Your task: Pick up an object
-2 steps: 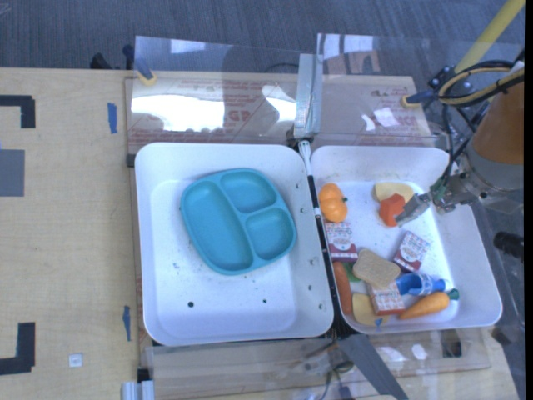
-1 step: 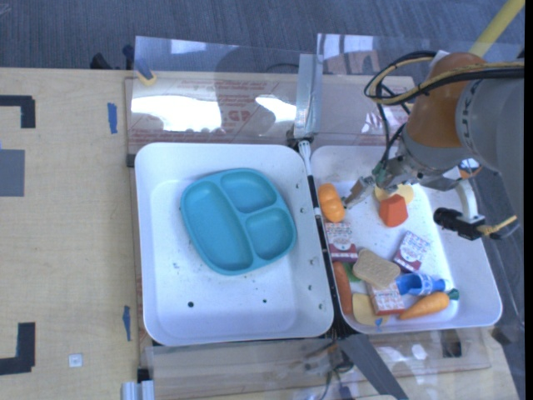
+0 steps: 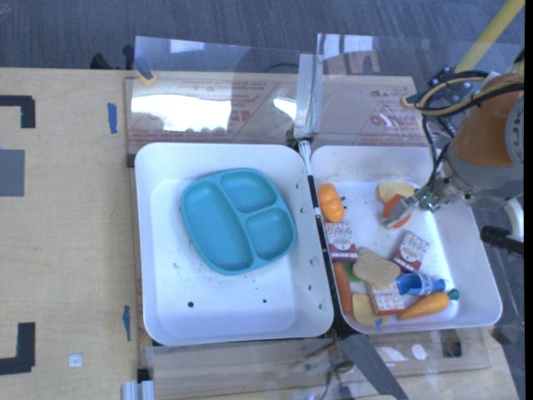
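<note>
My gripper (image 3: 419,199) hangs over the upper right part of the right bin (image 3: 479,261), below the orange-banded wrist. A small red-orange piece (image 3: 396,212) sits right at its tip, touching or nearly touching it; whether it is held I cannot tell. Just above lies a pale yellow piece (image 3: 395,191). To the left rests an orange fruit (image 3: 331,202). Lower in the bin lie a tan biscuit-like slab (image 3: 376,267), a blue bottle (image 3: 419,285), a carrot (image 3: 425,305) and two small printed packets (image 3: 340,240) (image 3: 412,250).
The left bin (image 3: 158,248) holds a blue divided plate (image 3: 239,219). A raised divider (image 3: 315,223) separates the bins. Clear plastic panels (image 3: 221,90) stand behind both bins. Cables (image 3: 441,90) loop near the arm at the upper right.
</note>
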Robot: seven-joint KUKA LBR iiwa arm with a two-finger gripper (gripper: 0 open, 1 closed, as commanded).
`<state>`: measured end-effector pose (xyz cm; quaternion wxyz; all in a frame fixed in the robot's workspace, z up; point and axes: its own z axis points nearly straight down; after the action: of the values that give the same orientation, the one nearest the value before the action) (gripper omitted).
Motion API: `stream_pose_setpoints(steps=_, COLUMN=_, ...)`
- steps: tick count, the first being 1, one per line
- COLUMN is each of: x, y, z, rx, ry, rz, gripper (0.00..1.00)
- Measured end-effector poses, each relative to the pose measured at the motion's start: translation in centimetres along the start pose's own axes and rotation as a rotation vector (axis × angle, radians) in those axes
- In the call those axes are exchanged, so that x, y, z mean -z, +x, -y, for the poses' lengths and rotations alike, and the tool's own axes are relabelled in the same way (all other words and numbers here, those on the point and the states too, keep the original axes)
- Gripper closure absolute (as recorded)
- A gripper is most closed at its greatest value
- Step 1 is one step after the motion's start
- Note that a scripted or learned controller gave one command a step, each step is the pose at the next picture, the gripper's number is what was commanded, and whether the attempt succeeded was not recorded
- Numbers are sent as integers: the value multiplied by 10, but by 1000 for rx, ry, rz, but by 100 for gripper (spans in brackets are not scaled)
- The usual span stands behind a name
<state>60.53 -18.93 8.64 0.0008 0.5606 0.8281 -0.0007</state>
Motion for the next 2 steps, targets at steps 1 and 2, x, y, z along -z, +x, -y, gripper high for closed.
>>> stream_pose_setpoints(steps=1, x=0, y=15, z=8, rx=-354, ry=0, rz=-3, gripper=0)
stream_pose_setpoints(steps=2, x=13, y=14, z=6, rx=-352, ry=-6, rz=1, gripper=100)
